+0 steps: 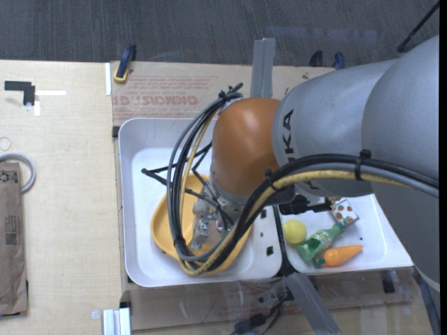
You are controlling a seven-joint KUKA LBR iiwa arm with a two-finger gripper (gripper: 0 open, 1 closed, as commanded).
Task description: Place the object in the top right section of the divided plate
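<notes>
Over a yellow plastic divided plate (162, 227) in the left shallow white bin (133, 187): tool (204, 230), grip state impossible to tell behind cables. In the right bin (380, 251), near the plate: orange carrot-shaped toy (342, 255), long axis left-right; pale wooden table (59, 187) around.

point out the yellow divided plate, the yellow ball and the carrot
yellow divided plate (162, 230): camera view, bare left rim, in the left bin
yellow ball (295, 232): camera view, middle of the ball, in the right bin
carrot (343, 255): camera view, middle of its orange body
</notes>
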